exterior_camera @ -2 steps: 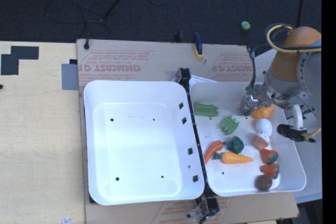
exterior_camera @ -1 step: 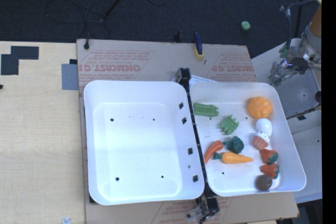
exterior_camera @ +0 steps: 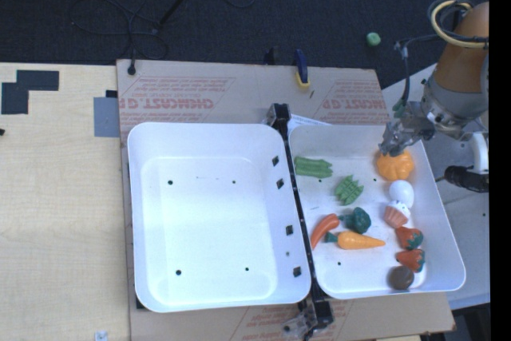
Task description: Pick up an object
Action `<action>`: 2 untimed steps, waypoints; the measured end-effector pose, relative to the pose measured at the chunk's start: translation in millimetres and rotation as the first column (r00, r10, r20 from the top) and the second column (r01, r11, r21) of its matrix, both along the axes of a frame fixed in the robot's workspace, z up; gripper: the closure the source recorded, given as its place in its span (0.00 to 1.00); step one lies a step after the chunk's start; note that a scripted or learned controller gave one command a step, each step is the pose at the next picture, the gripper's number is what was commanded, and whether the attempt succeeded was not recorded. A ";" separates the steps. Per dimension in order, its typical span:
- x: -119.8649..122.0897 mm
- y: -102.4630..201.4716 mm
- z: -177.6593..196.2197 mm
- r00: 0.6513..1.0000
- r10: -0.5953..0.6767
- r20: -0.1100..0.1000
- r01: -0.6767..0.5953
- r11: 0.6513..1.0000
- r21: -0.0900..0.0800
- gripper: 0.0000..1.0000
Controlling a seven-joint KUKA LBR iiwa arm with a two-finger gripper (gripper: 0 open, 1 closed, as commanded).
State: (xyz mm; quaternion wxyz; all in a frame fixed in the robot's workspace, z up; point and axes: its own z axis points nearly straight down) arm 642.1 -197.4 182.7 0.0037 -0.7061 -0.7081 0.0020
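Note:
The right bin [exterior_camera: 447,271] holds several toy foods. An orange pumpkin [exterior_camera: 396,166] sits near its far right side. My gripper [exterior_camera: 390,144] hangs just above the pumpkin's far-left edge, coming in from the right. Below the pumpkin lie a white egg [exterior_camera: 401,192], a pink cupcake [exterior_camera: 395,215], two red strawberries [exterior_camera: 409,237] and a brown piece [exterior_camera: 401,278]. Toward the bin's middle are a green bean pod [exterior_camera: 313,167], a green leafy piece [exterior_camera: 348,189], a dark green broccoli [exterior_camera: 358,219], an orange carrot [exterior_camera: 359,241] and a red-orange chili [exterior_camera: 322,228].
The left bin [exterior_camera: 140,172] stands beside the right one, joined by a black divider with clips [exterior_camera: 289,196]. Both rest on cardboard [exterior_camera: 200,96]. A blue clamp [exterior_camera: 302,69] sits at the cardboard's far edge. A small green ball [exterior_camera: 373,38] lies on the dark floor behind.

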 end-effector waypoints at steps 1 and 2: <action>0.4 -15.3 -65.2 1.000 -0.002 0.001 0.002 1.000 -0.002 1.00; 3.8 -10.6 -87.4 1.000 0.002 0.007 -0.002 1.000 0.006 1.00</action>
